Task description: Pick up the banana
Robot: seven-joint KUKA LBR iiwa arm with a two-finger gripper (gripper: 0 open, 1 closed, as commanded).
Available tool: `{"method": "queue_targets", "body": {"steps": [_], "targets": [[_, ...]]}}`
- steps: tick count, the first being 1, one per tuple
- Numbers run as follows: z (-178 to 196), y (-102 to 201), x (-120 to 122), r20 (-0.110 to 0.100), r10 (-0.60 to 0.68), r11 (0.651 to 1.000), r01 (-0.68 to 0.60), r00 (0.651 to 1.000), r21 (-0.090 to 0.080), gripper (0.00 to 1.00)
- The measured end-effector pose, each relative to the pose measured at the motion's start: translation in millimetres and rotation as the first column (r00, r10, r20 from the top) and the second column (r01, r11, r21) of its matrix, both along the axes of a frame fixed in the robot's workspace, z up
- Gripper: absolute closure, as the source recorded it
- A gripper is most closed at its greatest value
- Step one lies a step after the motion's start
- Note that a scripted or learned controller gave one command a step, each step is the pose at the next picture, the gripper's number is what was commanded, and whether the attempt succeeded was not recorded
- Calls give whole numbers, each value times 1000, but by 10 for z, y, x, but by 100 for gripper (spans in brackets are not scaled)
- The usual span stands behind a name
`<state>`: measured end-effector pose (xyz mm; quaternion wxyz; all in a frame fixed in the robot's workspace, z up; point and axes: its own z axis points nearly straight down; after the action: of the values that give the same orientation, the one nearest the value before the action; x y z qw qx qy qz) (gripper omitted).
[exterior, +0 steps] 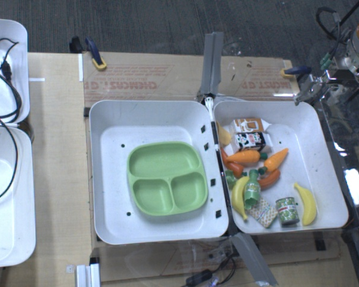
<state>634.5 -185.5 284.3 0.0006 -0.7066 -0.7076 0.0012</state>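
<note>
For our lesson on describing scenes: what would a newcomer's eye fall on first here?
Probably the green divided plate, alone in the left white bin. Next, the colourful clutter in the right bin: two bananas, orange carrots, a small can and a cow-print carton. The arm's wrist sits at the upper right, beyond the bins.

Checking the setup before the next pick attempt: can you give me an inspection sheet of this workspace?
Surface: bench bearing two white bins.
Job's things: two bananas in right bin, one near its right wall, one partly under a green bottle.
Clutter: carrots, can, milk carton; green tray in left bin.
Hand: at the right bin's far corner, fingers unclear.
Cables: black loops, far left.
Surroundings: dark floor.
</note>
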Motion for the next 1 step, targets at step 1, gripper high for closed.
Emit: {"method": "queue_targets", "body": {"steps": [1], "targets": [[-544,-111,-623,0,51,999,-51,999,1,0]]}}
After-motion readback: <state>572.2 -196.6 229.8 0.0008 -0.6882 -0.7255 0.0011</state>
